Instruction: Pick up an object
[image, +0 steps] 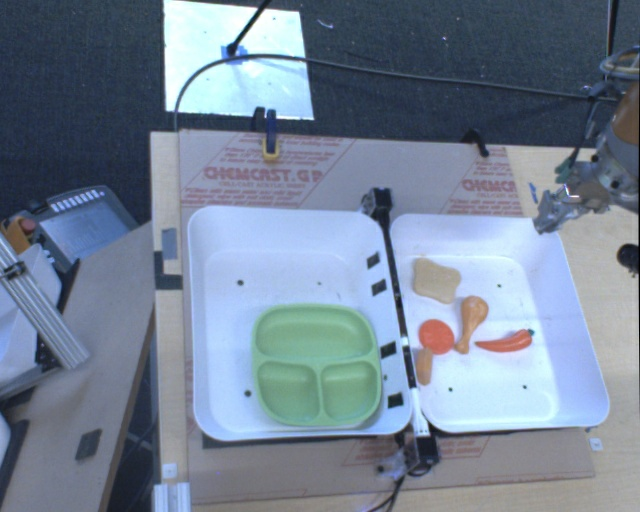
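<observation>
1. The gripper hangs at the upper right, just over the top right corner of the right bin; I cannot tell how it is set, and nothing shows in it.
2. Below and to the left of the gripper, inside the right bin, lies a tan bread slice, the nearest item to it.
3. Further down from the gripper, a drumstick lies tilted, with a red disc just beside it on the left.
4. A chili lies almost straight below the gripper, its tip touching or nearly touching the drumstick's lower end.
5. A small orange piece sits under the disc, against the bin's left wall.
6. Far to the gripper's left, the left bin bears a green tray with three compartments.
</observation>
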